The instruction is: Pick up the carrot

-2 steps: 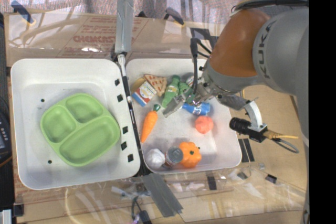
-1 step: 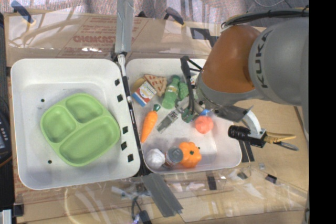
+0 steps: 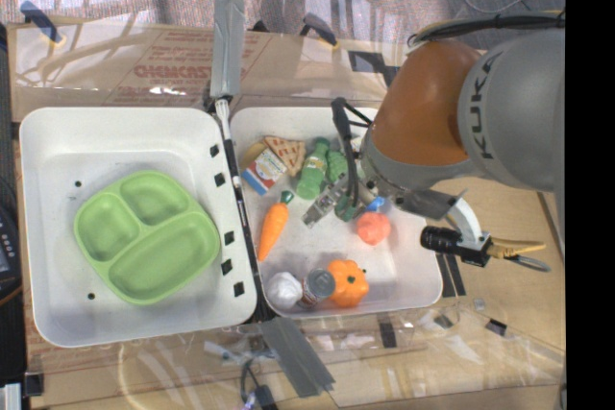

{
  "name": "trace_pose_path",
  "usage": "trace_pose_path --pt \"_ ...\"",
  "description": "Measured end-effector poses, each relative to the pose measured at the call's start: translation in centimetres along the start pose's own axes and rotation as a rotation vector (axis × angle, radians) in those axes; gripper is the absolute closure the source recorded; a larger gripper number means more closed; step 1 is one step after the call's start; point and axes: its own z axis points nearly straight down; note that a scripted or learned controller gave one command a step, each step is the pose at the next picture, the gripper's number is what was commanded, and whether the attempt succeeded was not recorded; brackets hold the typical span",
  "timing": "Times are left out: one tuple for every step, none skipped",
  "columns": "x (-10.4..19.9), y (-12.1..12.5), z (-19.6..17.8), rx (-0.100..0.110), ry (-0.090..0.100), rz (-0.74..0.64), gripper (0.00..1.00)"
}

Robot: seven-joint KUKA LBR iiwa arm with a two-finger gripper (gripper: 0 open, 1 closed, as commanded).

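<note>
The carrot (image 3: pixel 273 228), orange with a small green top, lies at a slant in the right bin (image 3: pixel 423 283), close to its left wall. My gripper (image 3: pixel 327 205) hangs over the middle of that bin, a little to the right of the carrot and above its top end. It is apart from the carrot, and the carrot rests on the bin floor. The arm's orange band and grey body cover the bin's right side.
Around the carrot lie a small red and blue box (image 3: pixel 261 173), a waffle piece (image 3: pixel 285 152), a green bottle (image 3: pixel 312 170), a pink ball (image 3: pixel 374 228), an orange pumpkin (image 3: pixel 348 283), a can (image 3: pixel 320 283) and a white ball (image 3: pixel 283 288). The left bin holds a green divided plate (image 3: pixel 146 235).
</note>
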Motion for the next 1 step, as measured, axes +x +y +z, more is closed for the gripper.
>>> trace_pose_path --pt "0.00 0.00 0.00 0.000 0.000 0.000 0.00"
